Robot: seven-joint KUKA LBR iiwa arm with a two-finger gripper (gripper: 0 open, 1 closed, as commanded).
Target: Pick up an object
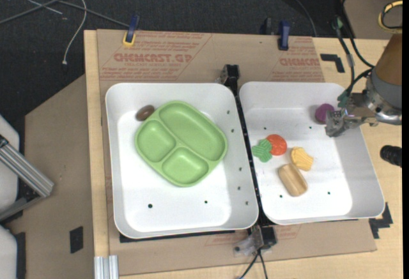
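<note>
In the right bin (332,204) lie a purple round object (324,112) near the far right wall, a red-and-green vegetable toy (270,147) near the left wall, a yellow corn-like piece (301,159) and a tan bread-like piece (293,180). My gripper (336,124) hangs at the bin's right side, just right of and slightly nearer than the purple object. Nothing shows between its fingers. A green divided plate (181,142) lies in the left bin (172,214), with a small brown object (146,112) at its far left corner.
The two bins meet at a black divider (245,150). Blue clamps (131,29) (284,34) hold the cardboard base at the back. Cables (348,48) run down at the far right beside the arm.
</note>
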